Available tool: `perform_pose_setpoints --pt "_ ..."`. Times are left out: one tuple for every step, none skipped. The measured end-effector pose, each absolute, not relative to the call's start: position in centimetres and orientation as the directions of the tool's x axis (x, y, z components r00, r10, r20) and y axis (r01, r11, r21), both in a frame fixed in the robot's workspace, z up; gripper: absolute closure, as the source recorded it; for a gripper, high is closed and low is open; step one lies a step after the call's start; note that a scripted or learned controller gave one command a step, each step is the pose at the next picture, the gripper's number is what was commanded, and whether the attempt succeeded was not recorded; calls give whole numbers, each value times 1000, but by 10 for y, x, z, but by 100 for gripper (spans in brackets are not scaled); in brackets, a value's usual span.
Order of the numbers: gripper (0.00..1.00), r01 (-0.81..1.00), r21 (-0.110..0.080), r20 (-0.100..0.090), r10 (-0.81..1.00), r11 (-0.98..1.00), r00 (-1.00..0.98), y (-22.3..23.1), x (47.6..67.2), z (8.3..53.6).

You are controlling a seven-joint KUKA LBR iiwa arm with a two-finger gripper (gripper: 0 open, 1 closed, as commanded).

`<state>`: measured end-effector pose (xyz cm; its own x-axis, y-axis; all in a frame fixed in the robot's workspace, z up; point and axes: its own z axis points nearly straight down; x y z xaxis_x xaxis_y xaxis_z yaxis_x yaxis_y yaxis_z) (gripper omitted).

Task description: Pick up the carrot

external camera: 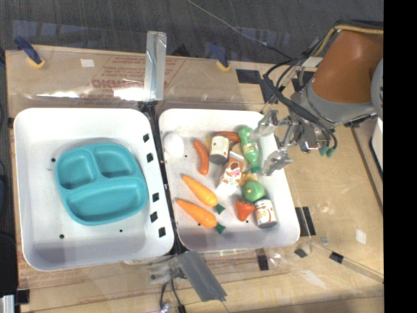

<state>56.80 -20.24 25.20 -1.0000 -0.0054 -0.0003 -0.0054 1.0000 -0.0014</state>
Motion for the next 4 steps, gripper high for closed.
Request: perform_pose_setpoints --pt "0 135 -1 -17 135 991 -991 -179 531 118" --pt "0 210 2 2 210 978 -978 -112 482 91" --pt "100 203 1 1 203 979 -979 -112 484 101" --pt "100 253 2 -11 253 967 -967 -79 480 256"
